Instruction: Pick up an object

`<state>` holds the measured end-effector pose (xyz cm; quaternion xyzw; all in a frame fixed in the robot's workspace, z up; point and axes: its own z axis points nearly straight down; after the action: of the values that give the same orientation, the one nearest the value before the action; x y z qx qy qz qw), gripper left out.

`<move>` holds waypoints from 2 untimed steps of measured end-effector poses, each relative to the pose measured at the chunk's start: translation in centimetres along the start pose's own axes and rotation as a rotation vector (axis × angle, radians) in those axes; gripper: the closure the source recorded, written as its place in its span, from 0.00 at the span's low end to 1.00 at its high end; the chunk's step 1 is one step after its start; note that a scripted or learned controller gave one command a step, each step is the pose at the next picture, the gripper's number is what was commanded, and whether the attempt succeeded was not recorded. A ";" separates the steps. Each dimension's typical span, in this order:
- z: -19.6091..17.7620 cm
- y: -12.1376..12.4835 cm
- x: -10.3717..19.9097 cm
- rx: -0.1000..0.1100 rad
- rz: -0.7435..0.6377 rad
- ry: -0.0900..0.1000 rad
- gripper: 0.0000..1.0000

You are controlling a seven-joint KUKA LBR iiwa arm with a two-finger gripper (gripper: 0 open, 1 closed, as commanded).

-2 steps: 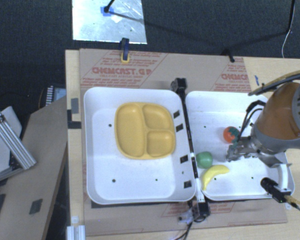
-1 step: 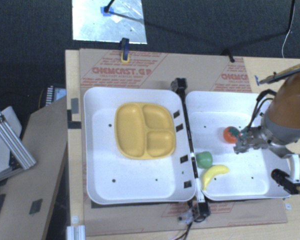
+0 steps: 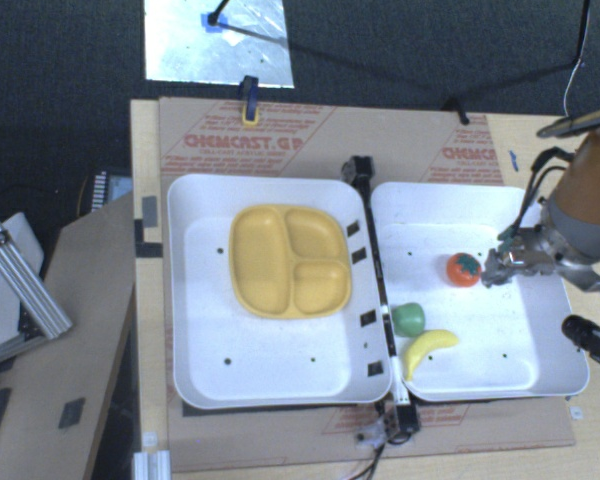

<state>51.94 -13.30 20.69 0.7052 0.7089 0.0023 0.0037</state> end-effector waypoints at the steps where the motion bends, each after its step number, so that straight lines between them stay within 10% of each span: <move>1: -4.5 0.0 -0.6 0.002 0.001 0.000 1.00; 2: -4.4 1.4 3.9 0.005 -0.004 0.002 1.00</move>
<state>53.28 -9.39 25.04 0.7039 0.7103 0.0014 0.0012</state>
